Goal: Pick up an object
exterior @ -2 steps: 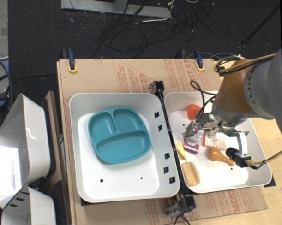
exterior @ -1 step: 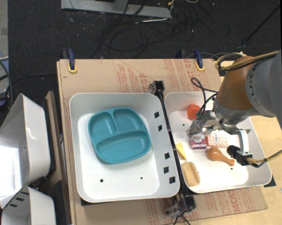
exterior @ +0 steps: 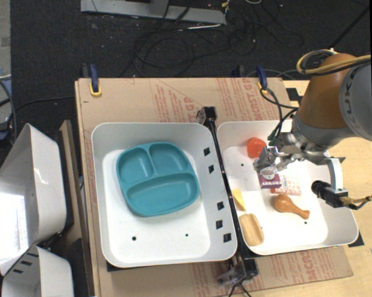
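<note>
metal pincer [exterior: 269, 166] over purple-white packet [exterior: 278, 184]

Grey arm [exterior: 340, 103] w/ orange band reaches in from right, wrist angled down-left; gripper [exterior: 269, 167] low, pointing left, fingers' state unclear

The grey arm with the orange band [exterior: 330, 91] ran off the picture's right edge. Its metal two-finger gripper [exterior: 269, 168] covered the upper left part of a small white and purple packet [exterior: 283, 184], whose print was too small to read. The round orange-red object [exterior: 255, 146] sat partly behind the wrist's black cables [exterior: 281, 127]. Two white tubs [exterior: 23, 199] were cut by the left and bottom edges.
</note>
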You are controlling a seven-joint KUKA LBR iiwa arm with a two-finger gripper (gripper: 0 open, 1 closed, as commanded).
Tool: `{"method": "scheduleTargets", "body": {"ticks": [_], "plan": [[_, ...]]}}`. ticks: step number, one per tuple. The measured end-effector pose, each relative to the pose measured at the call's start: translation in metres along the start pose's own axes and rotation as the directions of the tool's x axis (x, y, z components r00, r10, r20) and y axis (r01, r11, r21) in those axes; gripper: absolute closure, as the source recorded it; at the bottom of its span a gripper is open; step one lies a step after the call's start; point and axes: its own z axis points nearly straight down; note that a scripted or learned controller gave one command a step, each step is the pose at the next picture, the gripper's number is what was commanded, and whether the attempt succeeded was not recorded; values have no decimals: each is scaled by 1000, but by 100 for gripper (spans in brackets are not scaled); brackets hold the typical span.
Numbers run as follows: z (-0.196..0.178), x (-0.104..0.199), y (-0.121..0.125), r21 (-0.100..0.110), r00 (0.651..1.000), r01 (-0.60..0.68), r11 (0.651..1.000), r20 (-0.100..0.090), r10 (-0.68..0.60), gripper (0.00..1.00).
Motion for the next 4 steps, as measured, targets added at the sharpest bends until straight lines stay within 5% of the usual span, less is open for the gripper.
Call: {"method": "scheduleTargets", "body": {"ticks": [2,4], "plan": [[-110,-14,3,-2,1000,1,1000,1,-1,100],[-110,84,25,3,1000,6,1000,-2,-6,100]]}}
